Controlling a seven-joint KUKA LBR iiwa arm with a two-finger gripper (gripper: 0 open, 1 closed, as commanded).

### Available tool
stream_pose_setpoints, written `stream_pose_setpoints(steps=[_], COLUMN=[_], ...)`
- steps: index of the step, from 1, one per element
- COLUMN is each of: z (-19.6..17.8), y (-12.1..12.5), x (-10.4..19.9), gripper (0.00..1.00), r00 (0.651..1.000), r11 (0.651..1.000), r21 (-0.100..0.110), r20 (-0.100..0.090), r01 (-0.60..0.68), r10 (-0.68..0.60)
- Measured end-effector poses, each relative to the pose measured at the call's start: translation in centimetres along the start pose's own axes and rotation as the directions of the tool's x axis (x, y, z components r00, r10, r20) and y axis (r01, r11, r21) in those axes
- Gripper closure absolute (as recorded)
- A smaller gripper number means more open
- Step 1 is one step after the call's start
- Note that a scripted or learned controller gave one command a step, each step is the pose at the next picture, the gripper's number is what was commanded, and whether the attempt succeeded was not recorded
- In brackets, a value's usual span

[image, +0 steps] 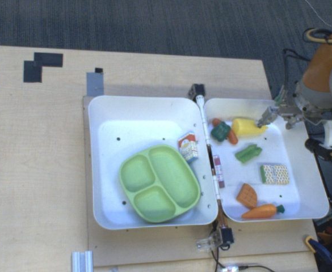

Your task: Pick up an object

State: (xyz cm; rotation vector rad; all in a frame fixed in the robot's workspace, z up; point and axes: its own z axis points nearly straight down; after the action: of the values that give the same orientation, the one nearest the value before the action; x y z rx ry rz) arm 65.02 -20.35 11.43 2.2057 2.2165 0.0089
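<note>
Objects remain in the right bin point(319, 203), none lifted: carrot point(260, 211) at lower right of frame, then cracker point(246, 196), sponge point(275, 174), green pod point(248, 152), yellow toy point(246, 127). Gripper point(266, 118) sits beside the yellow toy at upper right; finger state cannot be determined. Grasp and lift remain.

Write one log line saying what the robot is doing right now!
phase: reaching | gripper: over right bin, at yellow toy | held: nothing seen | left bin: green divided plate, small carton

Green divided plate point(160, 183) in the left bin point(106, 118); black tape patches point(41, 66) on the bench point(35, 169)
</note>
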Motion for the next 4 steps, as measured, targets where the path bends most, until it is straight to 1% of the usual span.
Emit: stream_pose_setpoints(steps=[1,2,3,4], z=[2.7,1.5,-2.3,2.9], y=[-10.2,-9.9,-4.0,1.9], x=[0.6,0.6,-0.2,-0.3], gripper=[0.0,1.0,1.0,1.0], r00=[1.0,1.0,1.0,1.0], r11=[1.0,1.0,1.0,1.0], r21=[0.011,0.005,0.009,0.012], r20=[-0.005,-0.004,-0.005,-0.005], r01=[-0.002,-0.001,0.001,0.0], r10=[0.002,0.001,-0.001,0.0])
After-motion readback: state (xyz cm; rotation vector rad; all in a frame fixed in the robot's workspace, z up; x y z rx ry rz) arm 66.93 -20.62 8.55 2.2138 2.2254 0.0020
